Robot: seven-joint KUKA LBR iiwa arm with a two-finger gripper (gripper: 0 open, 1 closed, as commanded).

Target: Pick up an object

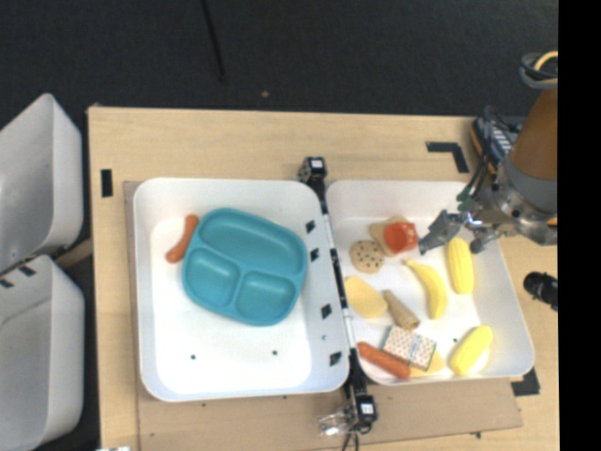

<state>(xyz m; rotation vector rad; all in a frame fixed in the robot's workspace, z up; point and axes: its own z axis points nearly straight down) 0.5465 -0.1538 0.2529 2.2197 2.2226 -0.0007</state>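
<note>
My gripper (459, 234) hangs over the right bin (512, 294), near its upper right. It is open: a dark finger (434, 236) points left and the other sits to the right. The top end of a yellow corn-like piece (460, 267) lies just under the gap, and nothing is held. To the left are a red-orange tomato piece (400, 237) and a cookie (366, 256). A banana (430, 287) lies left of the yellow piece.
Lower in the right bin lie a lemon (471, 349), a cone (400, 309), a pale yellow slice (365, 299), a wafer block (409, 348) and a carrot (383, 359). The left bin (155, 346) holds a teal divided plate (246, 266) and a sausage (182, 238).
</note>
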